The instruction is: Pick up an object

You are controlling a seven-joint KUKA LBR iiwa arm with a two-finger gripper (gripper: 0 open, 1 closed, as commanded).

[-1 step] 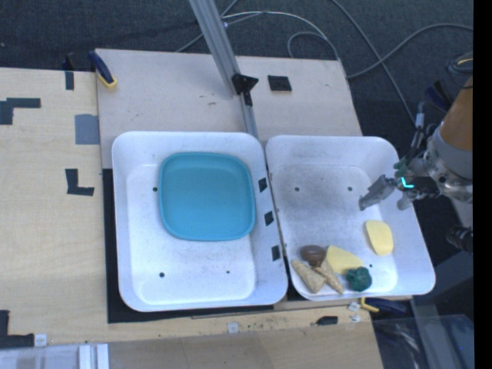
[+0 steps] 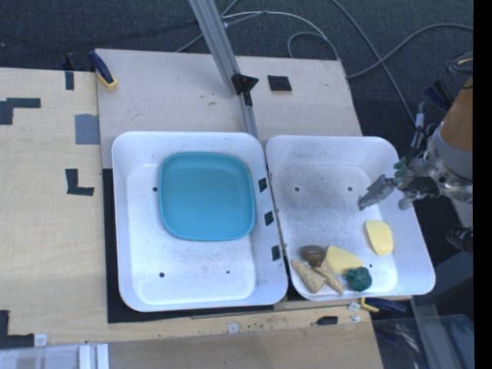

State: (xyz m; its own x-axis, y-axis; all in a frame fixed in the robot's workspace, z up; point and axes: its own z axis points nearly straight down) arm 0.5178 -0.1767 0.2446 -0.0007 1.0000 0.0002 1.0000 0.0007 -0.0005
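My gripper (image 2: pixel 389 197) hangs over the right side of the right bin (image 2: pixel 323 160), reaching in from the right edge. Its two grey fingers (image 2: pixel 373 192) stand apart, open, with nothing between them. Just below it a yellow oval piece (image 2: pixel 378 237) lies on the bin floor. Along the bin's front edge sits a cluster: a yellow wedge (image 2: pixel 342 258), a brown lump (image 2: pixel 312 253), tan stick-like pieces (image 2: pixel 313 276) and a small dark green object (image 2: pixel 358 280). The gripper touches none of them.
The left bin (image 2: pixel 138 275) holds a square blue plate (image 2: pixel 206 196). A metal pole (image 2: pixel 223 44) slants up from between the bins at the back. Cables (image 2: pixel 369 44) run across the dark floor behind the bench.
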